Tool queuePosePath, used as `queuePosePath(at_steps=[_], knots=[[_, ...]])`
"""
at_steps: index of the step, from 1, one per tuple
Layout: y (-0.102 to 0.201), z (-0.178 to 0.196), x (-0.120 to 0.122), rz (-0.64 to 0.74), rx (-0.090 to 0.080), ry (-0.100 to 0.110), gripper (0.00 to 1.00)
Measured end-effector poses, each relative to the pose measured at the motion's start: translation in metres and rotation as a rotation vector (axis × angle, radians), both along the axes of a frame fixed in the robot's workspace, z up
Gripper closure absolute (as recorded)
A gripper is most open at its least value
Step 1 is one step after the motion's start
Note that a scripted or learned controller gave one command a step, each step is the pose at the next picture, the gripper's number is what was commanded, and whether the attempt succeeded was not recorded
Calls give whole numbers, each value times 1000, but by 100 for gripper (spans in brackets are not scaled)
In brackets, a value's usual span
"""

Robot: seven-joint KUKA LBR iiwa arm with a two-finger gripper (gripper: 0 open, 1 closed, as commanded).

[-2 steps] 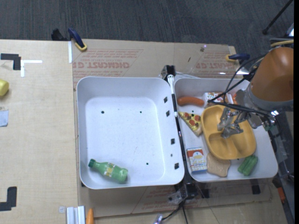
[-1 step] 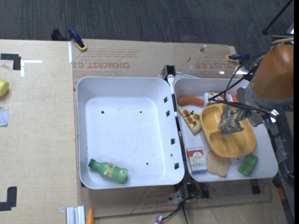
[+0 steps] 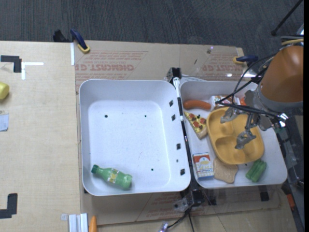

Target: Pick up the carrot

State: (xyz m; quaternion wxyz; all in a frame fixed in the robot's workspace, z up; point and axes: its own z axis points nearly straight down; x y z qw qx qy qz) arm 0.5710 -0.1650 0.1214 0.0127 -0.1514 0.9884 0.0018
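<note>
A: Orange, long and tapered, the carrot lies near the far wall of the right white plastic bin, just beyond the slice of pizza.

B: And the arm?

A: Its two-finger metal gripper hangs over the yellow divided plastic plate, well apart from the carrot. The fingers look slightly parted, with nothing between them.

B: What else is in that bin?

A: A small red-and-white carton near the front left, a tan slice of bread partly under the plate, and a green ridged vegetable at the front right. A white packet shows behind the plate.

B: The other bin?

A: The left white plastic bin holds a green plastic bottle with a yellow label, lying on its side near the front left corner.
</note>
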Motion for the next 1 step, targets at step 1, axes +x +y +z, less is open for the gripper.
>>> queuePosePath(at_steps=[1], knots=[[-7, -21, 33, -99, 2, 15, 0]])
